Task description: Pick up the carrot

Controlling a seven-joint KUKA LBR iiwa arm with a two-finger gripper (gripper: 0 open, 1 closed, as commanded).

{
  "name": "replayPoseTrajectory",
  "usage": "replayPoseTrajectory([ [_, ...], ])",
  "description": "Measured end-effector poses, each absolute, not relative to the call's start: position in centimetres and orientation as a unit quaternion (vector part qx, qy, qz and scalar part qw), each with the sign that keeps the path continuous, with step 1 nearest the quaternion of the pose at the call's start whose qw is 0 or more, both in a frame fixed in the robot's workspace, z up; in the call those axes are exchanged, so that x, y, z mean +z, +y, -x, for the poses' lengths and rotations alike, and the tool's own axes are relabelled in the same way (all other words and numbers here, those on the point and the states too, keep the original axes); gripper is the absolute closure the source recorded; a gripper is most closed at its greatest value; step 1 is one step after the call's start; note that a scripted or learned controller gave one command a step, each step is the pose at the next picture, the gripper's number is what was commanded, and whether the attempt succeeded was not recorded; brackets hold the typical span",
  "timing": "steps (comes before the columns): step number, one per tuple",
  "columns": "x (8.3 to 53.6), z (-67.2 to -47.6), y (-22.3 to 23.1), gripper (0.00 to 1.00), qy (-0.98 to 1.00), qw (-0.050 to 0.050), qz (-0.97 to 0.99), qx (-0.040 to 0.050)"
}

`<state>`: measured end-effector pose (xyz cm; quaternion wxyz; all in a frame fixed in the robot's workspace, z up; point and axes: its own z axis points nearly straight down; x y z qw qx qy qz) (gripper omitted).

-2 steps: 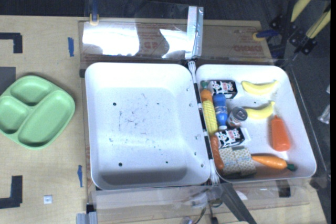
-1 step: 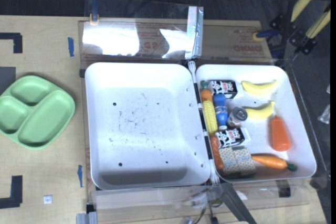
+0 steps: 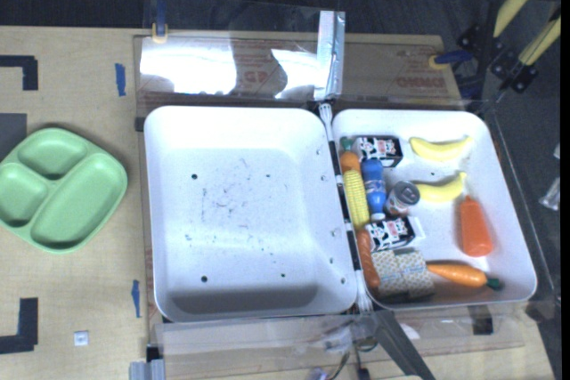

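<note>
Two white bins side by side: the right bin (image 3: pixel 508 191) is crowded, the carrot (image 3: pixel 456 274) lying along its near wall beside bananas (image 3: pixel 438 147), corn (image 3: pixel 356 197) and cartons (image 3: pixel 378 149); the gripper's state can't be told.

Glossy plastic carrot (image 3: pixel 456 274) lies in a smooth white plastic bin (image 3: pixel 512 191).

Orange carrot (image 3: pixel 456 274), yellow bananas (image 3: pixel 438 147), green plate (image 3: pixel 59 189)
</note>
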<state>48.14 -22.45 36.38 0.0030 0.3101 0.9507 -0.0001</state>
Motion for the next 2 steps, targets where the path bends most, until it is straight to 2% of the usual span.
replayPoseTrajectory([
  [2, 36.38, -48.14, -22.45, 0.0, 0.951, 0.003, -0.31, -0.0001],
])
